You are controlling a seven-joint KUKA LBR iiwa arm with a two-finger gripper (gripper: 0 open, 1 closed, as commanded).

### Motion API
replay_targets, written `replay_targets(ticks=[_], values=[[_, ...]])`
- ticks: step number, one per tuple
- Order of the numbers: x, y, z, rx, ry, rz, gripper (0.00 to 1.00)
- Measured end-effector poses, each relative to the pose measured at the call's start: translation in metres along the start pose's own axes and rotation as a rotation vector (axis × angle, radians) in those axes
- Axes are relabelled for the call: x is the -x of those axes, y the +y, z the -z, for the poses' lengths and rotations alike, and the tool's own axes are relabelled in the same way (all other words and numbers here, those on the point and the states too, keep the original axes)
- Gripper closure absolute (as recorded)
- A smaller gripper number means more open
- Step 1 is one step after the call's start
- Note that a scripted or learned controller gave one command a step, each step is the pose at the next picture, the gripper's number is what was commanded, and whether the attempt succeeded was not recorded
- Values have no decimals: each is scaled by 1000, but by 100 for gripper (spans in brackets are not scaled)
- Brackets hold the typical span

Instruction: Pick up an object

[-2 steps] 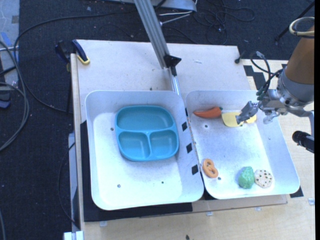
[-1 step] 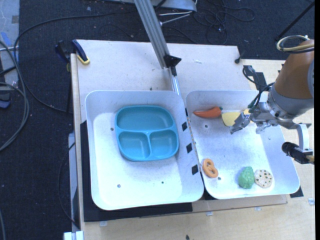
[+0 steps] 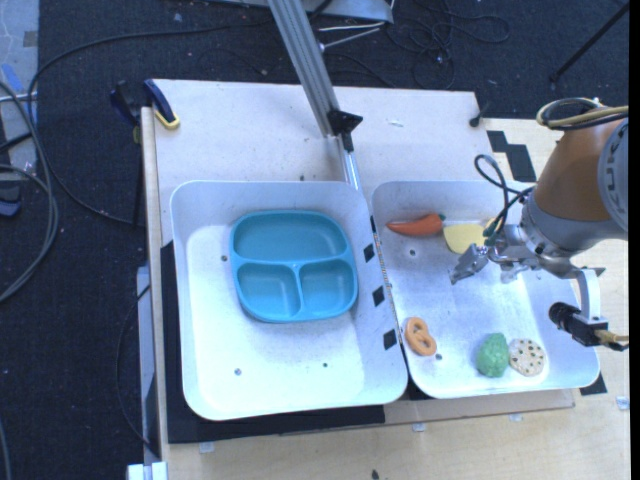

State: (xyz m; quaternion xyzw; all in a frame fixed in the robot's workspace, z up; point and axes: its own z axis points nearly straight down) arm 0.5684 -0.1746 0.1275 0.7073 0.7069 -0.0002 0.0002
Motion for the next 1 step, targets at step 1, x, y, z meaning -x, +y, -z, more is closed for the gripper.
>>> replay_targets(ticks=[1], values=[[0, 1, -35, 0, 0, 0, 0]])
